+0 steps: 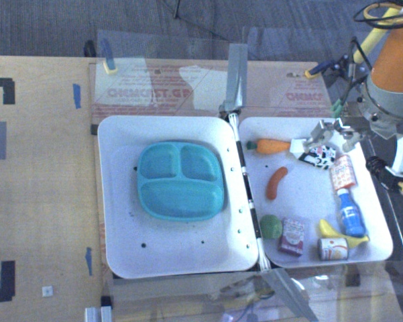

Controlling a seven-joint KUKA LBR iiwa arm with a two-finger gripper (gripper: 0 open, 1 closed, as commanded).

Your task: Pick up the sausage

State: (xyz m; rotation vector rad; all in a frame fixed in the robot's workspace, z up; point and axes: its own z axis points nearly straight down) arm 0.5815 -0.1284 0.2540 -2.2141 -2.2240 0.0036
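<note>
Sausage, short reddish-brown curved link [276, 182], lies mid right white bin [382, 237]. Two-finger gripper [332, 133] hovers at its two o'clock; I see fingers spread, empty, likely staged for descent.

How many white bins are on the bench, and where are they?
2. The left bin holds a blue divided plate. The right bin, touching it side by side, holds the sausage and other small toys. None seems hidden.
</note>
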